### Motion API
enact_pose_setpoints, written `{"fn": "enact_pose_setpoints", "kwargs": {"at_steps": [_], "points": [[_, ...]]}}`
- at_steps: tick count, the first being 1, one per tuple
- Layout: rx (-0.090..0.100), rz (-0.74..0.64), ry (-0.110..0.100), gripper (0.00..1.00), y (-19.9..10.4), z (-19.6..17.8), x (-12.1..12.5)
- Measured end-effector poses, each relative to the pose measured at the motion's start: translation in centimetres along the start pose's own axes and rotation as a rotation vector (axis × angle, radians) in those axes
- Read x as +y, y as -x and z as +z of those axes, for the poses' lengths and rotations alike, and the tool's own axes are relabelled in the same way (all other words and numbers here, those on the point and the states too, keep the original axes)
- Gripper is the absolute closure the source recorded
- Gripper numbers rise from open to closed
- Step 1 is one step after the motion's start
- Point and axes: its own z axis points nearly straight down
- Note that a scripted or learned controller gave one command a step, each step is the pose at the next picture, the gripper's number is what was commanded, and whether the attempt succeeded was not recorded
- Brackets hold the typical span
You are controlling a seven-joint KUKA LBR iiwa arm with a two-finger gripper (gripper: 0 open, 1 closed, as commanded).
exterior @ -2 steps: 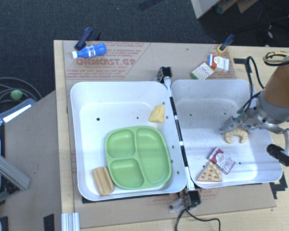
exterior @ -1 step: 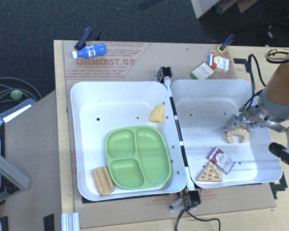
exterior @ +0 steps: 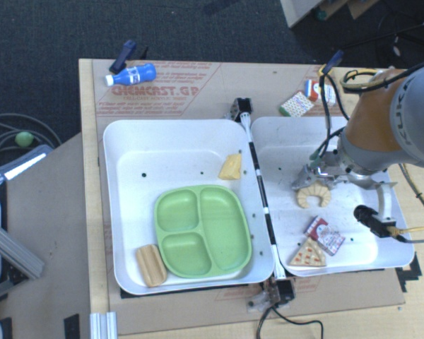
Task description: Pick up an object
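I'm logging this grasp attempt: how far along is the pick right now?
Done: the arm has reached into the right bin, and the gripper sits low just above the croissant. In hand: nothing visibly held. Left: the grasp and the lift; the croissant, red packet and waffle wedge lie on the bin floor.

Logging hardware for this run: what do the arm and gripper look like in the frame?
The arm is a thick rounded grey body with a broad orange band above the wrist. Dark cables run along it near the band. The gripper is a small metallic silver-grey assembly at the end, too small and blurred for finger detail. No readable markings.
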Motion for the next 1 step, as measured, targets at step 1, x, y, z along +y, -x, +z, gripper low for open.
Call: {"fn": "enact_pose_setpoints", "kwargs": {"at_steps": [1], "points": [[-0.001,-0.001,0.002,1.0,-7.93,-11.68,-2.84]]}}
